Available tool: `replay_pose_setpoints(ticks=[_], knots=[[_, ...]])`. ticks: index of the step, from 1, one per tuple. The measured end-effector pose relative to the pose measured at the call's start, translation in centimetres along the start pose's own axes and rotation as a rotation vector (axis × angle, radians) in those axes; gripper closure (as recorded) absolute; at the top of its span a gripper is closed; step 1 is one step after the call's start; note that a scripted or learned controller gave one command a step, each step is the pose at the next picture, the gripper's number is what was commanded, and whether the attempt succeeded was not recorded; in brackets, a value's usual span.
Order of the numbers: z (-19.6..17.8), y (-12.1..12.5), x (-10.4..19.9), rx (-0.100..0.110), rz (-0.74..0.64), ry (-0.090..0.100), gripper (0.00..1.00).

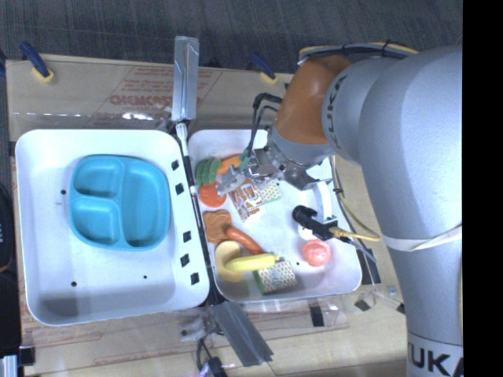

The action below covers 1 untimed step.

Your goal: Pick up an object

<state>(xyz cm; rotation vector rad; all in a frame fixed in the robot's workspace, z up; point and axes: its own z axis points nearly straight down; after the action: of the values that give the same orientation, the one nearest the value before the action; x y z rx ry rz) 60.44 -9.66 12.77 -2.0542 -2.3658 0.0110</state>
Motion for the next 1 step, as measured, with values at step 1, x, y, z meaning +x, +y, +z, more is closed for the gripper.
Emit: replay_pose_setpoints(ticks=[1], knots=[[-4.48,2.82,-1.02,-0.007,-0.218,-0.003,0.0]])
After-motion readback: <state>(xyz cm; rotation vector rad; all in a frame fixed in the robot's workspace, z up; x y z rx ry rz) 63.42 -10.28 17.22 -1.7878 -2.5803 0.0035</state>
